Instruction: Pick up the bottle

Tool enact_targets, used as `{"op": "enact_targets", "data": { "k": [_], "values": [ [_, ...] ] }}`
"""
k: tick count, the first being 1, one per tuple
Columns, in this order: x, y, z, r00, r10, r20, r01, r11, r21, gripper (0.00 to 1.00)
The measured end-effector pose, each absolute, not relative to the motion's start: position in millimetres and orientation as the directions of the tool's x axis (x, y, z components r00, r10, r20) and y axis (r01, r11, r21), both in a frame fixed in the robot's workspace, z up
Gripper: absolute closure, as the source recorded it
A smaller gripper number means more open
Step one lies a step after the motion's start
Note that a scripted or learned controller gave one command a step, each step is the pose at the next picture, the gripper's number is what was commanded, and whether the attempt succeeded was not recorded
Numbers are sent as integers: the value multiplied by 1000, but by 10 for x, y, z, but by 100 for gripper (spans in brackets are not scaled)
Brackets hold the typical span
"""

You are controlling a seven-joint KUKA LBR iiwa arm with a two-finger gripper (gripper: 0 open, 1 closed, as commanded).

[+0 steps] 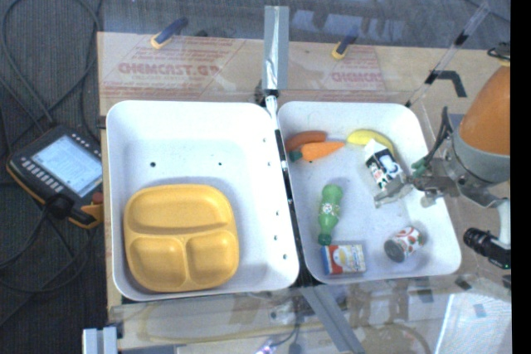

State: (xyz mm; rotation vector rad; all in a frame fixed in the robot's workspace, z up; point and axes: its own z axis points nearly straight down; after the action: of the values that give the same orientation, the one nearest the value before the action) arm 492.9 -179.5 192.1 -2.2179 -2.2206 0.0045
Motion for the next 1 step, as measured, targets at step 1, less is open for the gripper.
{"op": "enact_targets", "data": {
  "k": [1],
  "values": [
    [5087, -1300, 905, 389, 921, 1, 921, -389, 6, 0]
  ]
}}
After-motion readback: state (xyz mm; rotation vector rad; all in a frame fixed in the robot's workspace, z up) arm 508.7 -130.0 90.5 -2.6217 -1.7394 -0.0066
